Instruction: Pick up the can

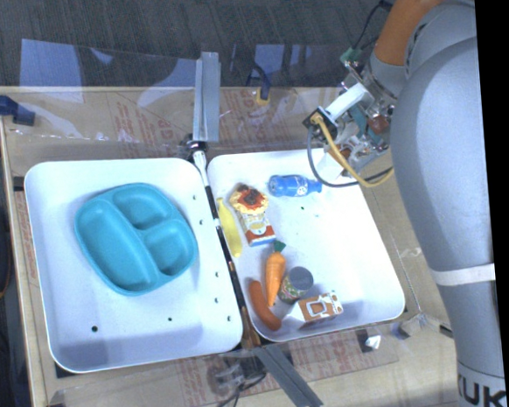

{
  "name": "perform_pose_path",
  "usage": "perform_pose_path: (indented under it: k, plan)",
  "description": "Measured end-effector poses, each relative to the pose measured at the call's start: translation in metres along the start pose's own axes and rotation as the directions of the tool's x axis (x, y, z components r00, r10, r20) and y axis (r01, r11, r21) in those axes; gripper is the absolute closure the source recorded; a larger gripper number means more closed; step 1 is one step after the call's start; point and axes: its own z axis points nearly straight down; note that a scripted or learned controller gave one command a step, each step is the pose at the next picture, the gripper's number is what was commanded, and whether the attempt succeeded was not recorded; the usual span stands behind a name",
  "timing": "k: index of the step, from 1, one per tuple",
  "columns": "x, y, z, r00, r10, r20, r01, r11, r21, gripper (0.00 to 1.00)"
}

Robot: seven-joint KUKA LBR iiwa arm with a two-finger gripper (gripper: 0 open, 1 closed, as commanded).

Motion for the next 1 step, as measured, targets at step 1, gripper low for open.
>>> perform_pose_path:
  k: [1]
  plan:
    - [0.0157,-0.0820,0.0013,0.995,0.103,0.002,-0.103,0.995,-0.001,1.00]
